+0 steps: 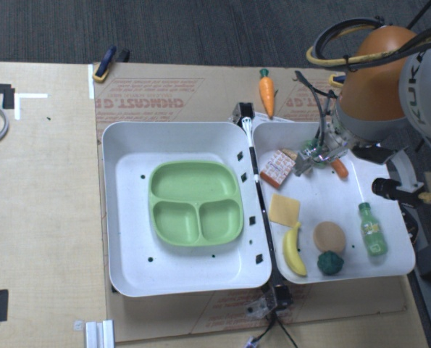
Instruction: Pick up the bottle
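Observation:
A small green bottle [372,230] lies in the right bin [389,267], near its right wall, cap pointing away from me. My gripper [311,157] hangs over the far part of that bin, well up and to the left of the bottle, beside a red-and-white box [277,168]. Nothing shows between the fingers.
The right bin also holds a yellow cheese slice [285,210], a banana [294,251], a brown round item [329,236], a dark green ball [330,262] and an orange-red piece [339,168]. A green divided plate [196,203] sits in the left bin [128,267]. A toy carrot [266,93] lies behind the bins.

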Robot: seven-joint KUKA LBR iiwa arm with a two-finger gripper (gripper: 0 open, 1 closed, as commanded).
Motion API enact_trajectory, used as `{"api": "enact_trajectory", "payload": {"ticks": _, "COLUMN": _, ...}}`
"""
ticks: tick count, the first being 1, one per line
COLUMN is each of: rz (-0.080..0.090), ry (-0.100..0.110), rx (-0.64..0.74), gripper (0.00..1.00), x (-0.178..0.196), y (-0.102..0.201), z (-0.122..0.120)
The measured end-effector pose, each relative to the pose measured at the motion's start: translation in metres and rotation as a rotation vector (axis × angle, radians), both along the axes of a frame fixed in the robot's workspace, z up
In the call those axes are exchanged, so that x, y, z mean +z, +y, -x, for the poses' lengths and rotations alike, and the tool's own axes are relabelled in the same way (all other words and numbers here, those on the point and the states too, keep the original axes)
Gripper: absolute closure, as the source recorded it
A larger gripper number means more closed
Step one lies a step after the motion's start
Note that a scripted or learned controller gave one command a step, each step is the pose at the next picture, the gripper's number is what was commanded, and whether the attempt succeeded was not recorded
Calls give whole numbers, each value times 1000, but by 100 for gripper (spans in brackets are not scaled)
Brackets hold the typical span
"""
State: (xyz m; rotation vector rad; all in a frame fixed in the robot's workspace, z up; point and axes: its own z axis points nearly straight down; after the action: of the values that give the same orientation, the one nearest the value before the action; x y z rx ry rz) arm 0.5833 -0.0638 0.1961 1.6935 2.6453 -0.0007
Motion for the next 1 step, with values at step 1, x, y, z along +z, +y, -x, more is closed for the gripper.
{"api": "enact_trajectory", "payload": {"ticks": 1, "rz": 0, "ry": 2, "rx": -105, "gripper": 100, "x": -4, "y": 105, "z": 73}}
